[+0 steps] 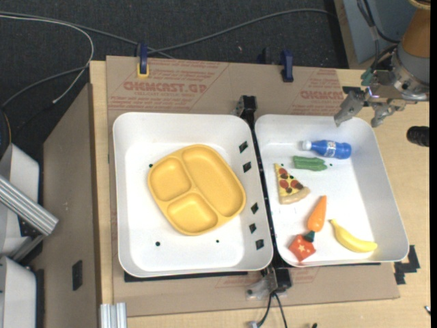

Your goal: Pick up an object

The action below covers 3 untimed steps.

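Note:
My gripper (361, 115) hangs above the far right corner of the right bin (389, 203), fingers spread open with nothing between them. Below and left of it lies a blue bottle (328, 148) with a white cap, and a green pickle (309, 162) just in front of that. A pizza slice (289, 183) rests near the bin's left wall. Toward the front are a carrot (317, 213), a red strawberry (302, 247) and a yellow banana (353, 238).
The left bin (130, 203) holds a yellow divided plate (196, 188). Black clips (246, 105) line the seam between the bins. Blue clamps (143, 60) pin the cardboard at the back. Cables run over the dark floor behind.

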Available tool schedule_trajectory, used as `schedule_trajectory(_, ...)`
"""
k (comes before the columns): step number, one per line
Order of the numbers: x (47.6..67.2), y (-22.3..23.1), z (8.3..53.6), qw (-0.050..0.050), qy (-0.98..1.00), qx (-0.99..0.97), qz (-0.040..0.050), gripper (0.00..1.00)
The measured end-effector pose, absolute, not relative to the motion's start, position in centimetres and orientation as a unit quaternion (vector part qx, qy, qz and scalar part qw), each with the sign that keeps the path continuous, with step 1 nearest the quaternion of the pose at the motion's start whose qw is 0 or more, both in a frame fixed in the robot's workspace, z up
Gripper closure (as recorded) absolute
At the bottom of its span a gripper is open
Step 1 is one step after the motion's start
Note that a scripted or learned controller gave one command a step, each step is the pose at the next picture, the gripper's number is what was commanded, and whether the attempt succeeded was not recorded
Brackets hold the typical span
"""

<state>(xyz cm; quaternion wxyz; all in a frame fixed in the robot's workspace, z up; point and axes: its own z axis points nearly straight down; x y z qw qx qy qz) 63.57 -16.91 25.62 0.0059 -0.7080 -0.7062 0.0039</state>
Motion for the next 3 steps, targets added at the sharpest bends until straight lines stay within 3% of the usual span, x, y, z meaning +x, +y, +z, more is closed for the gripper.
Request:
schedule_trajectory(1,63.8,-16.9,26.4,0.000,-0.707,-0.707,0.0001,0.00)
schedule_trajectory(3,63.1,-17.4,17.2,0.003,-0.707,-0.707,0.0015,0.00)
